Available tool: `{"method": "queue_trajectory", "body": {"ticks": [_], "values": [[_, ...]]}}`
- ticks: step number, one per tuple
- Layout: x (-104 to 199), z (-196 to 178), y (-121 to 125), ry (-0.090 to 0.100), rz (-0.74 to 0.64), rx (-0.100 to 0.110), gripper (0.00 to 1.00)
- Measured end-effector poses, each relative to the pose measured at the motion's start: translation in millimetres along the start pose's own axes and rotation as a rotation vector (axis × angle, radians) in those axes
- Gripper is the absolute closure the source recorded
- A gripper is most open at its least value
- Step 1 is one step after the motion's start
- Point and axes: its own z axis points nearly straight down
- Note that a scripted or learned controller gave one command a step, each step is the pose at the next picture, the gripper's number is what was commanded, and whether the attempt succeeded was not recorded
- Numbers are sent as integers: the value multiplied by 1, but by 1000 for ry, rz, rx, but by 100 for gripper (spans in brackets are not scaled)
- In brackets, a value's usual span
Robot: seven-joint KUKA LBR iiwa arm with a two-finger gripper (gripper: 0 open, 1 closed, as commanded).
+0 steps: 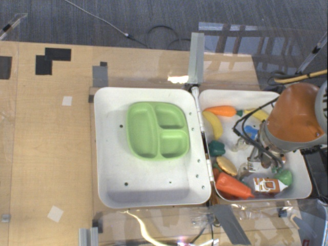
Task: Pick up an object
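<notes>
My arm reaches in from the right over the right bin (306,188), the orange band (296,114) above my wrist covering much of that bin's far corner. My gripper (258,164) hangs low among the toys, just above a small carton with a brown-and-white label (266,186); whether it is clenched or released I cannot tell, since the wrist and cables hide the tips. Around it lie an orange carrot (233,186) at the near wall, a small tan piece (226,164) beside it, a dark green item (217,148), a yellow banana (213,124), another orange piece (220,110) at the far wall, and a green object (284,177) just right of the carton. Something blue (250,132) shows near my wrist, possibly another toy. The left bin (110,188) holds a light green divided plate (157,130), lying flat. Both bins sit side by side on the wooden worktop (46,152).
</notes>
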Motion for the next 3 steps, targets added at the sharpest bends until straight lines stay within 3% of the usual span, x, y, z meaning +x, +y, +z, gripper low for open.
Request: {"method": "queue_trajectory", "body": {"ticks": [1, 2, 3], "values": [[-82, -16, 37, 8, -131, -2, 0], [-136, -4, 44, 40, -102, 7, 0], [-143, -3, 42, 50, -201, 9, 0]]}}
